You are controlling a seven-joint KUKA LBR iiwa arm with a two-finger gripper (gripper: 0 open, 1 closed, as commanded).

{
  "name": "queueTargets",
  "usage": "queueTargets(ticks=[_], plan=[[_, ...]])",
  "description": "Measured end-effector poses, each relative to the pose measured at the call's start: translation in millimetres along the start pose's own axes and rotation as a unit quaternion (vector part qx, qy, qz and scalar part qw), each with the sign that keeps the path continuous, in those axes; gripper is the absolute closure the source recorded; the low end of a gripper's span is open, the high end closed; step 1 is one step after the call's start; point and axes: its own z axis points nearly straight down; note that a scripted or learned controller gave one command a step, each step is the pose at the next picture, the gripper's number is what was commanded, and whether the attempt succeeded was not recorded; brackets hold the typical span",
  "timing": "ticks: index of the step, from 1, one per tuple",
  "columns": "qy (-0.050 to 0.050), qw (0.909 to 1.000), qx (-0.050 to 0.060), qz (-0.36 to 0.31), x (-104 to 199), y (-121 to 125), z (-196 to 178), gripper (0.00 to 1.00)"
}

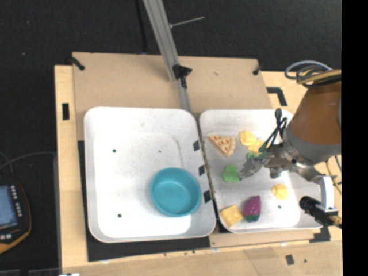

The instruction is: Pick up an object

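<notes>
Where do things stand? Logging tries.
Claw low in right bin, beside green toy. Nothing seen held. Yellow pieces crowd nearby.

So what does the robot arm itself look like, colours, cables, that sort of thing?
The arm is a thick rounded body with a wide orange band above a grey wrist. Thin dark cables run down to a small dark metal gripper, with a green bit near its base. Pale cable loops sit behind the arm.

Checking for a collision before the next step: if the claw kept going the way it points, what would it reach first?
The claw points down and to the left in the right bin, toward the green toy. That looks like the first thing it would meet, though height above it is unclear from this view.
</notes>
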Motion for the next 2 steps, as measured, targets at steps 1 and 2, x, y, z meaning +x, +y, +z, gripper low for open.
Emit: queueTargets(ticks=[1,2], plan=[[0.0,1.0,-0.001,0.002,-0.4,0.1,0.0,0.0],[0.0,1.0,0.003,0.001,1.2,3.9,61.7,0.0]])
